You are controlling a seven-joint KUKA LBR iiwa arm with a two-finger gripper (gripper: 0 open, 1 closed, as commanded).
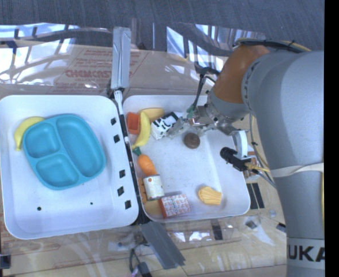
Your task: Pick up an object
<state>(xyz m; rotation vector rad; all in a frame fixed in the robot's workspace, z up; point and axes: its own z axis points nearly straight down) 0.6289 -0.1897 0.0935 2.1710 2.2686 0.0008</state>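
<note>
Grey arm with orange band reaches in from the right, covers most of the right side. Under it, the surface, brownish with printed lettering, carries two white bins side by side.

Left bin: blue divided plate in the middle, yellow banana tucked against the plate's upper left edge.

Right bin: objects mostly along its left and top edges. Second banana and an orange-red piece at upper left, a black-and-white patterned item just beside them, carrot below, then a small can and a red patterned box near the bottom edge. Yellow ridged item lower right. Brown round object near the top middle.

Claw low at the bin's upper part, between the patterned item and the brown round object, near both. Cannot tell whether it is open or closed, too small and cluttered; nothing clearly gripped.

Progress, judged: pick not done. Every object looks to be lying in a bin. Likely target is the patterned item or the brown round object. Left: secure a grip, lift clear.
</note>
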